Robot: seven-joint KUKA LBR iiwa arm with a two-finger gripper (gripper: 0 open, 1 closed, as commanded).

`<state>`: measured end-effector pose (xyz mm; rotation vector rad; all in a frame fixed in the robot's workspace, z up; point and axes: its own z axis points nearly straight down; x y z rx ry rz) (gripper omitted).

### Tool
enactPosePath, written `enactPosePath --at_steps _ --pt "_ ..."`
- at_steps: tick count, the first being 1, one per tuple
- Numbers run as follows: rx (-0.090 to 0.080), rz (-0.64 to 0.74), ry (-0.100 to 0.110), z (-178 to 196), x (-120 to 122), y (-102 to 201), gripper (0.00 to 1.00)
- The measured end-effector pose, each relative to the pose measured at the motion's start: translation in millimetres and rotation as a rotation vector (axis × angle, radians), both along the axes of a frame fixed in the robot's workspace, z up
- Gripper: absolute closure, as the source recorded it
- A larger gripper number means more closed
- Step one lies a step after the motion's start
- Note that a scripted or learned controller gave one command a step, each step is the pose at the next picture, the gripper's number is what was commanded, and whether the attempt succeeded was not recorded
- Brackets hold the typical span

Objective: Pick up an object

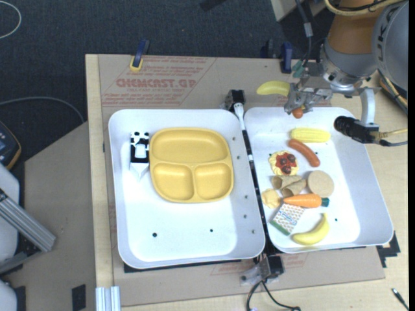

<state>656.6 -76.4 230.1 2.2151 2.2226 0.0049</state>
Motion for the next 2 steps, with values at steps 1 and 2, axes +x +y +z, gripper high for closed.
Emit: enactPosePath --at_steps 1,2 --pt "-0.001 -0.002 0.001 -6 15 4 1.0" --pt "0.001 -0.002 0.008 -4 -2 14 1.0"
